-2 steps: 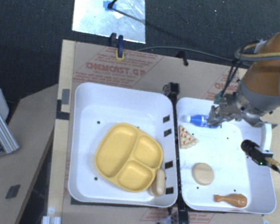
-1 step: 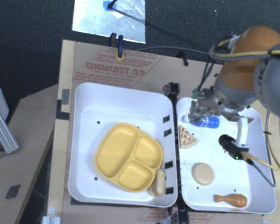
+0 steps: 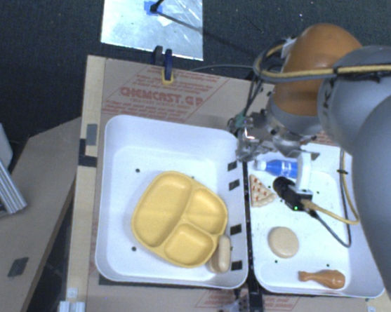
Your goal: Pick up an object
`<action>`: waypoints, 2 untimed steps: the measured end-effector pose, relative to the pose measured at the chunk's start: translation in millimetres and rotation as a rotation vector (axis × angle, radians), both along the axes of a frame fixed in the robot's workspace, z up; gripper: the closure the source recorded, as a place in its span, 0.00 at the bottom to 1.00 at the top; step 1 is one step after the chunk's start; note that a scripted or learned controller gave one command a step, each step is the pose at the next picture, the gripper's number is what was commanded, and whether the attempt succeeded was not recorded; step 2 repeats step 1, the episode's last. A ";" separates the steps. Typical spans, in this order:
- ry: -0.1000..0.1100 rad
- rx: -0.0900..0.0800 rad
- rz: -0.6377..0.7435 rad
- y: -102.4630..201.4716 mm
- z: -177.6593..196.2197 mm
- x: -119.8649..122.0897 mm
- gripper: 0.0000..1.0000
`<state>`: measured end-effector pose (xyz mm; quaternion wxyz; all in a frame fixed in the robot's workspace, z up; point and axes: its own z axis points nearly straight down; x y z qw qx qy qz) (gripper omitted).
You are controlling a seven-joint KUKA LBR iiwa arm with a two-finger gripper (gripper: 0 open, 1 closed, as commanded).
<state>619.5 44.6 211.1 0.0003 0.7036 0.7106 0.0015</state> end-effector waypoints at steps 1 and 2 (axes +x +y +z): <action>0.000 0.001 0.001 58.5 2.7 9.6 1.00; 0.000 0.001 0.001 58.5 2.7 9.6 1.00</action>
